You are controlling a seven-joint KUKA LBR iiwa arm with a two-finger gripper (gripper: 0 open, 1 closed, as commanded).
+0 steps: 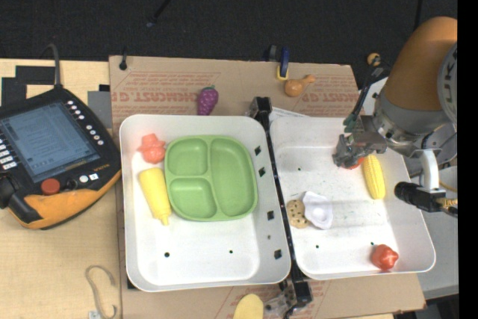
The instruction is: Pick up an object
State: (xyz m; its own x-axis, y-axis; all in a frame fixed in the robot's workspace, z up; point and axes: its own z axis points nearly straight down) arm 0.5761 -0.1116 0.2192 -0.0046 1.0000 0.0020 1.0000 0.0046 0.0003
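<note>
Down at the front edge, a yellow lump (249, 305) is seen just outside the bins. Up in the right bin (418, 265), the gripper (349, 153) is parked low over something red (351, 163); the jaw state can't really be told from this angle. Right beside it a corn cob (373, 175) is laid. Further out, a cookie (296, 212), white cup (319, 211) and strawberry (385, 256) are scattered. A green divided plate (210, 178), yellow bottle (155, 193) and pink toy (151, 149) are kept in the left bin (202, 265).

Open floor mid right bin (418, 265) between corn (373, 176) and cup (319, 211)
</note>
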